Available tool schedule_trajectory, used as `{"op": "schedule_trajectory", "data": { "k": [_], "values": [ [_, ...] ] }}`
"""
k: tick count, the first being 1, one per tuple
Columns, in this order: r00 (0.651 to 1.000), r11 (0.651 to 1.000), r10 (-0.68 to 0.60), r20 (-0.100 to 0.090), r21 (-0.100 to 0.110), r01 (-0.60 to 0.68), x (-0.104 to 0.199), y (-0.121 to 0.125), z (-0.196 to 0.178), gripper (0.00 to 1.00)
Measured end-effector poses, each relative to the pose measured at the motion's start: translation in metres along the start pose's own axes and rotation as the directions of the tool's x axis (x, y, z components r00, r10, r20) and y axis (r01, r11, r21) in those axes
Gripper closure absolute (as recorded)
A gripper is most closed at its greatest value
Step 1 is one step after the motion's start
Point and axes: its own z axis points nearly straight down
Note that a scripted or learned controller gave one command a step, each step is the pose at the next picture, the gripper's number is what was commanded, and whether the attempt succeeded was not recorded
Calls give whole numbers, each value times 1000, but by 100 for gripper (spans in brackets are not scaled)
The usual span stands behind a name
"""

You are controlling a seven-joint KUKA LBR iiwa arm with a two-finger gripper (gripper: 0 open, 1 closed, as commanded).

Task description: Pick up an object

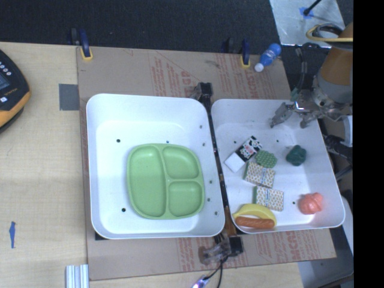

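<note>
Several small items cluster in the right bin [336, 179], the dark green lump [296, 155] lying nearest the gripper [294, 117]. It hangs over the far rim, fingers seemingly spread and empty, probably poised for a descent.

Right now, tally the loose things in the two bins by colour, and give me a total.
Green: 3, the divided plate, a dark lump and a small round piece
Patterned packets: 2
Black and white: 1
White: 1
Yellow: 1
Orange-brown: 1
Pink: 1
Total: 10
</note>
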Motion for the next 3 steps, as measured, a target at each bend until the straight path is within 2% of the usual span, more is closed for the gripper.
{"op": "schedule_trajectory", "data": {
  "k": [1,2,3],
  "values": [
    [1000,1000,-2,-1,3,2,3,-50,16,0],
    [1000,1000,-3,-1,2,3,39,0,34,0],
    [1000,1000,-4,-2,3,4,114,1,34,0]
  ]
}}
